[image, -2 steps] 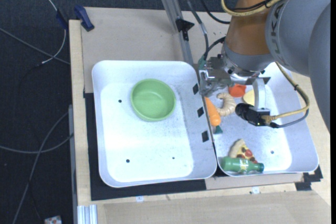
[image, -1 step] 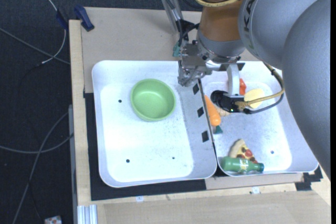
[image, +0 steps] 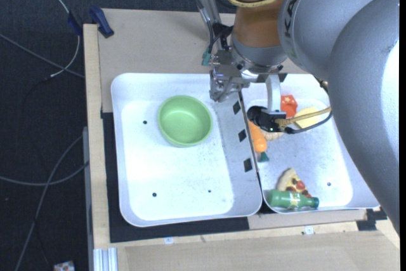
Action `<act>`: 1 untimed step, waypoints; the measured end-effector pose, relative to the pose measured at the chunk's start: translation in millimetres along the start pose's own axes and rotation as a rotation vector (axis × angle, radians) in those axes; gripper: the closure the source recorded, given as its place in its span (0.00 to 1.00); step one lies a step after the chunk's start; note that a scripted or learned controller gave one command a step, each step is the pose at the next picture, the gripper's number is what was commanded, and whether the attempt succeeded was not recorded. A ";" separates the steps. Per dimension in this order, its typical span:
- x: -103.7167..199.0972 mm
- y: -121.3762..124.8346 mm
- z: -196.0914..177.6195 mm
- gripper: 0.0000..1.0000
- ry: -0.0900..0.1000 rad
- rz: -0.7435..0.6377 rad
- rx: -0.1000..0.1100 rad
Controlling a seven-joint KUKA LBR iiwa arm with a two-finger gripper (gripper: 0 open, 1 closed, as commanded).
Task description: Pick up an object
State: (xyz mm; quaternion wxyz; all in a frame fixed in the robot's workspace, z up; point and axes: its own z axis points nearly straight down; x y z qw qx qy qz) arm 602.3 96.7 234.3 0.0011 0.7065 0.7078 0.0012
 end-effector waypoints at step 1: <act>2.3 -8.2 7.5 1.00 0.001 0.001 0.015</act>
